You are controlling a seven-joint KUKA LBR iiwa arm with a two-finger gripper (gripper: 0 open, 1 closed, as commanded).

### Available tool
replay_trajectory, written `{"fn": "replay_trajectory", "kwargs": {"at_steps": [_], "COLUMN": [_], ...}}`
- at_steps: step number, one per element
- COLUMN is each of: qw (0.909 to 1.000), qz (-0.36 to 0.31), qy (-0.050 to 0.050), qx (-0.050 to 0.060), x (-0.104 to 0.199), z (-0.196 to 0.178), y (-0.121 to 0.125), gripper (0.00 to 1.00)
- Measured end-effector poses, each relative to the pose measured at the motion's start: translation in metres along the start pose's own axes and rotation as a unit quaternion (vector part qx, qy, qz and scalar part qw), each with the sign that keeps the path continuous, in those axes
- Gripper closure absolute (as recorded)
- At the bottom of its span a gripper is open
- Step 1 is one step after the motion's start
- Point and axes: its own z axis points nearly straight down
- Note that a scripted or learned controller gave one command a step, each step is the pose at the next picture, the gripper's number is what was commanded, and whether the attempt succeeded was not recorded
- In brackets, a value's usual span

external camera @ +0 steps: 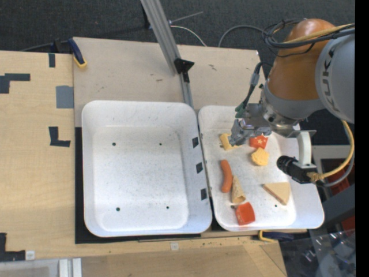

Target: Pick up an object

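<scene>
The right bin [305,215] holds several toy food pieces: a small yellow piece [225,142], a red-orange piece [259,142], a yellow lump [260,157], an orange sausage [226,175], a cone-like tan piece [237,191], a red piece [245,213] and a tan wedge [278,191]. My gripper [240,137] hangs low over the bin's upper part, just right of the small yellow piece and left of the red-orange piece. I see nothing between its fingers.
The left bin [92,154] lies beside the right one, with black clips [199,167] along the shared rim. A slanted metal pole [164,33] rises behind the bins. A black attachment [291,168] sticks out over the right bin's right side.
</scene>
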Motion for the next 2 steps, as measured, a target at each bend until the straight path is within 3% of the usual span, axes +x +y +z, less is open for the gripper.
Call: {"fn": "replay_trajectory", "kwargs": {"at_steps": [2], "qw": [1.0], "qz": [0.0], "qy": [0.0], "qx": [0.002], "x": [0.108], "z": [0.027], "y": [0.014], "gripper": [1.0]}}
